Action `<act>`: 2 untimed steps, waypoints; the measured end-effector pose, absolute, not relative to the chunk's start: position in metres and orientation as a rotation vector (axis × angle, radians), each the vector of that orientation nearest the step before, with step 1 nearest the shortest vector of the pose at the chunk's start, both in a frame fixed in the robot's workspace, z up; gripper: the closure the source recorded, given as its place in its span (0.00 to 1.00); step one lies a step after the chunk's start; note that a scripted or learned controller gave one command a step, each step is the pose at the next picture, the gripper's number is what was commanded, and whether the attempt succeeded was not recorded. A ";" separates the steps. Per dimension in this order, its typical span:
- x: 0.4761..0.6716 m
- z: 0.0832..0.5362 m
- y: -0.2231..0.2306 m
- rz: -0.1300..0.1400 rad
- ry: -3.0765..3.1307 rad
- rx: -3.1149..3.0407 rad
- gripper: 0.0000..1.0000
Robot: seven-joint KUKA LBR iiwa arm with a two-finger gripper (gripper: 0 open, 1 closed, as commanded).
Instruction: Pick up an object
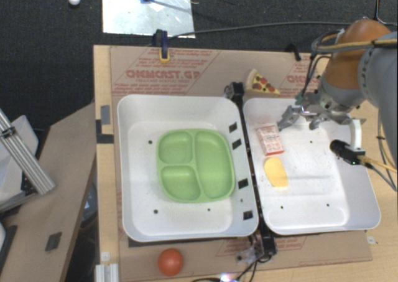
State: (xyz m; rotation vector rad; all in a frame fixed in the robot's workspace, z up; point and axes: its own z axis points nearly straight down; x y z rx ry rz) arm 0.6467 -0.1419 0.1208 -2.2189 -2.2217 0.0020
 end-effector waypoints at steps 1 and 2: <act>0.650 0.089 -0.142 -0.008 -2.226 -2.222 0.00; 0.652 0.102 -0.142 -0.015 -2.234 -2.229 1.00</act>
